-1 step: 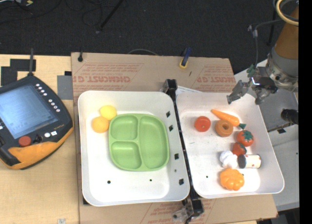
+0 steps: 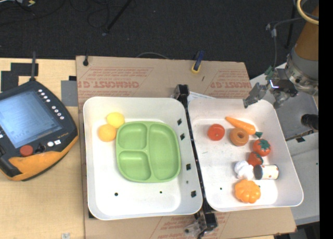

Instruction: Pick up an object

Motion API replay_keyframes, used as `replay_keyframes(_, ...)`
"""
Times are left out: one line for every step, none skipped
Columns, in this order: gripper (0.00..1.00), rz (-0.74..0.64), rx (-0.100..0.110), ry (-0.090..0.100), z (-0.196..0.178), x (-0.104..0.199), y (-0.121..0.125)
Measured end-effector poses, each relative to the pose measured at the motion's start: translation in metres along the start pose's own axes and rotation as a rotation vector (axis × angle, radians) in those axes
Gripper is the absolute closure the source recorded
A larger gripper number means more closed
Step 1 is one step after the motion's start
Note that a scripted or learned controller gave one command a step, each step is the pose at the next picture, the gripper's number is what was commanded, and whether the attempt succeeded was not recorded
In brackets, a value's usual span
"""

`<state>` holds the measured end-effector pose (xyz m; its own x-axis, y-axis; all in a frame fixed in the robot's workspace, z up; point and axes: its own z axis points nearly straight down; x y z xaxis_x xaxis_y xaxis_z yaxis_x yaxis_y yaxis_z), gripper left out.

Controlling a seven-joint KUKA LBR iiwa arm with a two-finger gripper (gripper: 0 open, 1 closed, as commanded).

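While the arm (image 2: 306,35) stands at the bench's far right corner, its gripper (image 2: 266,91) hangs over the far right corner of the right bin (image 2: 291,191), above the rim and apart from every item; the fingers are spread wide with nothing between them.

Left bin (image 2: 96,181): a green divided plate (image 2: 148,151) with three compartments lies near the centre. Two yellow toy fruits sit touching each other just beside the plate's far left corner, a lemon (image 2: 115,119) and a deeper yellow orange (image 2: 106,133).

Right bin: all items lie toward its right half. A toy carrot (image 2: 240,123) lies slanted near the far edge. A red tomato (image 2: 216,132) sits just left of it, toward the bin's middle. A brown ring-shaped piece (image 2: 239,137) lies just under the carrot. A red fruit with a green top (image 2: 261,146) rests near the right edge. A smaller red piece (image 2: 254,158), a white piece (image 2: 241,169) and a small white cylinder with a dark end (image 2: 266,171) are clustered toward the near right corner. An orange pumpkin (image 2: 246,191) sits nearest the near edge.

A teach pendant (image 2: 31,129) lies on the bench at the left edge.
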<state>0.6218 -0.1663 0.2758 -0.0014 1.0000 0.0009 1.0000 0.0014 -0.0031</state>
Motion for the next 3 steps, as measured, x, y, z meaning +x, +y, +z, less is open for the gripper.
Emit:
replay_keyframes(0.0,-0.002,0.002,0.0,0.063,0.003,0.003)
replay_keyframes(0.0,-0.001,0.003,0.0,0.112,-0.004,0.004)
replay_keyframes(0.0,-0.001,0.003,0.0,0.174,-0.007,0.006)
